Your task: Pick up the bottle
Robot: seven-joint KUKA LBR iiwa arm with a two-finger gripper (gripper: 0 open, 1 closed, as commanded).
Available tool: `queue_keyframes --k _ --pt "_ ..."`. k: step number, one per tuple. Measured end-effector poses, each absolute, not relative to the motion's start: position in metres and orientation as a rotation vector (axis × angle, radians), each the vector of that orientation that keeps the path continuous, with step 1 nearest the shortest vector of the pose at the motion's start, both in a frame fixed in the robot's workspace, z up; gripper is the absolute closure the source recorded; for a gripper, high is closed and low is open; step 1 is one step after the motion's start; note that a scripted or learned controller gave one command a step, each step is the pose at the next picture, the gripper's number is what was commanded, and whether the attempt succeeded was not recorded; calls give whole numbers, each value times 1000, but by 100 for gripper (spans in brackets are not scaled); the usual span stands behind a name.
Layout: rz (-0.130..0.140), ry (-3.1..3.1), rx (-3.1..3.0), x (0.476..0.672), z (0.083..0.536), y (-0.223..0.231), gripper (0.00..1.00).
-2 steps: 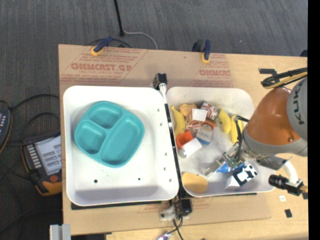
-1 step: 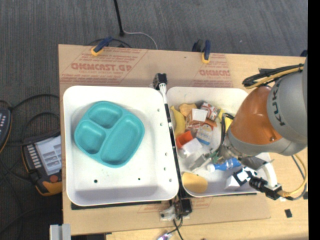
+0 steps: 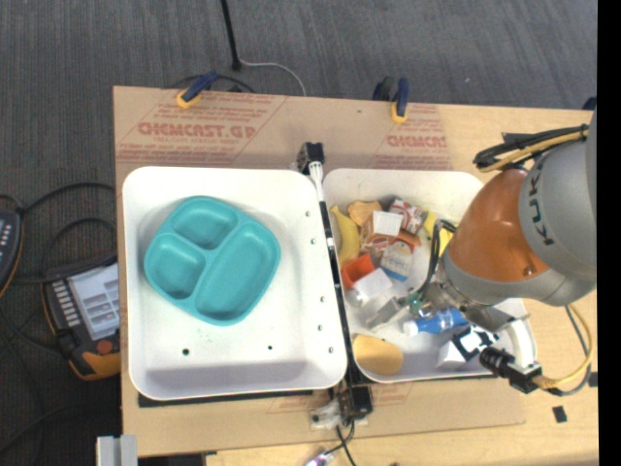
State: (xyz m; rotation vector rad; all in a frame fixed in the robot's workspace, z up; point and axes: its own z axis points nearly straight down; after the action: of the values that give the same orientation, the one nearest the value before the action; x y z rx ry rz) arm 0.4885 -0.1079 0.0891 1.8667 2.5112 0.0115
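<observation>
- Camera view: two white bins sit side by side on a brown board. The left bin [image 3: 155, 357] holds a teal divided plate [image 3: 212, 258] lying flat near its middle.
- The right bin [image 3: 408, 369] is crowded: a banana [image 3: 342, 233] lies along its left wall, a red-and-white carton [image 3: 388, 250] sits near the centre, and a tan rounded item [image 3: 378, 354] lies at the front edge.
- The bottle [image 3: 435, 322], clear with blue on it, lies on its side in the front part of the right bin, right of the tan item.
- The arm [image 3: 514, 241] reaches in from the right, its orange band above the clutter.
- The gripper [image 3: 419, 304] is low over the bottle's left end, close to it; how wide it stands or whether it grips anything cannot be told.
</observation>
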Motion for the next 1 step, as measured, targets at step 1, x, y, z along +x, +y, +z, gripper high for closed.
queue_keyframes --k 1 --pt "12 2318 2100 488 89 -104 0"
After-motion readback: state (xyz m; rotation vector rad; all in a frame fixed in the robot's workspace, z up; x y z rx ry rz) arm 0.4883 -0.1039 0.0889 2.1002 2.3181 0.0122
